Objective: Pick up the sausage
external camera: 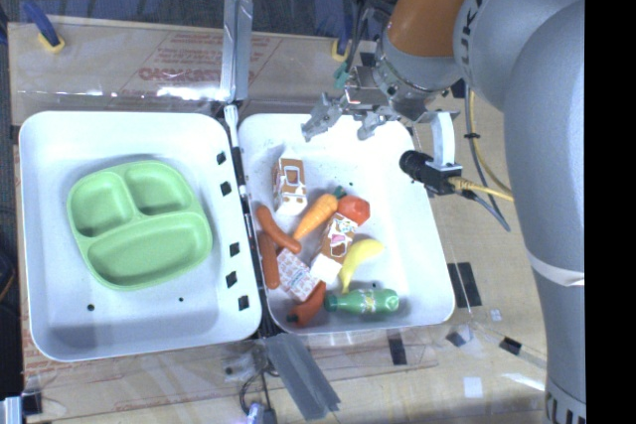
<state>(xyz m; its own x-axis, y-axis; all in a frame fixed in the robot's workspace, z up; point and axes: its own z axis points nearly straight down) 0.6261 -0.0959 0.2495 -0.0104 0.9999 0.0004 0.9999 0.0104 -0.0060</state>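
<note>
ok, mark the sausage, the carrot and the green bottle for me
sausage (277, 227), camera view, middle of its length, left side of the right bin.
carrot (316, 214), camera view, middle of the orange body.
green bottle (364, 302), camera view, middle of the body, near the bin's front wall.

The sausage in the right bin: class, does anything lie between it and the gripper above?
Nothing visible covers the sausage. The gripper hangs over the bin's far end, apart from it. A carrot and a small carton lie close beside the sausage.

We count two white bins (40, 213), one green tray (139, 223), three sausages (276, 227), one carrot (316, 213), one banana (360, 257), one bottle (363, 302).
</note>
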